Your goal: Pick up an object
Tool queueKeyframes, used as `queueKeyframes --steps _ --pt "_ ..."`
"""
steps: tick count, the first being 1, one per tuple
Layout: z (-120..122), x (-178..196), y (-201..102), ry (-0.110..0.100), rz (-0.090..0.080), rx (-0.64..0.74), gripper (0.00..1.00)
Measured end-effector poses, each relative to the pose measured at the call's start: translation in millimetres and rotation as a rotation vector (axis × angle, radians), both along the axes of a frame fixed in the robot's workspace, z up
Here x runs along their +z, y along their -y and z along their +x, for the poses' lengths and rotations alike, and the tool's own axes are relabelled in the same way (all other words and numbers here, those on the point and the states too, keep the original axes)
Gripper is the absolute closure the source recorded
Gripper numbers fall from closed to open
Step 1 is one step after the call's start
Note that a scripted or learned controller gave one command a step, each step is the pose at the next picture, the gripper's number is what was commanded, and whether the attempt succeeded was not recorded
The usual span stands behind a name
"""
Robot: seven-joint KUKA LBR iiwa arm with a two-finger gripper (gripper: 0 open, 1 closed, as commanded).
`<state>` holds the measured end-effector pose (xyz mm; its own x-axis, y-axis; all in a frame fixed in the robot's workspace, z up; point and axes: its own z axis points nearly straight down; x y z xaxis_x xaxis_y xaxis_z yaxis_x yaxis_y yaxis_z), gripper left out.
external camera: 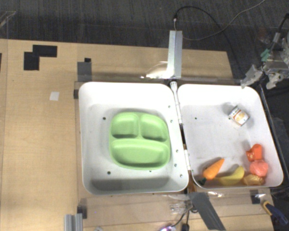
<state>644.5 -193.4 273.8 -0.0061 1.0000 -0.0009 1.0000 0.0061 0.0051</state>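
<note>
The right bin (207,129) holds several small items. A small white and orange can (238,115) lies near its far right. Along the near edge lie an orange carrot (213,168) and a yellow banana (233,175). In the near right corner sit a red-orange piece (254,152), a pink round fruit (259,167) and a small amber piece (253,179). My gripper (260,79) hangs just beyond the right bin's far right corner, well away from all of them. It stands open with nothing between its fingers.
The left bin (94,129) holds a green divided plate (139,139). A metal post (175,54) stands behind the seam between the bins. A black cable (216,25) runs over the dark floor at the back. Wooden bench top (33,129) stretches to the left.
</note>
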Motion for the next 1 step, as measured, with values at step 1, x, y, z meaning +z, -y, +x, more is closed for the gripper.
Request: queueKeyframes --steps 1 --pt "-12.2 -176.5 10.1 0.003 -0.001 0.054 0.0"
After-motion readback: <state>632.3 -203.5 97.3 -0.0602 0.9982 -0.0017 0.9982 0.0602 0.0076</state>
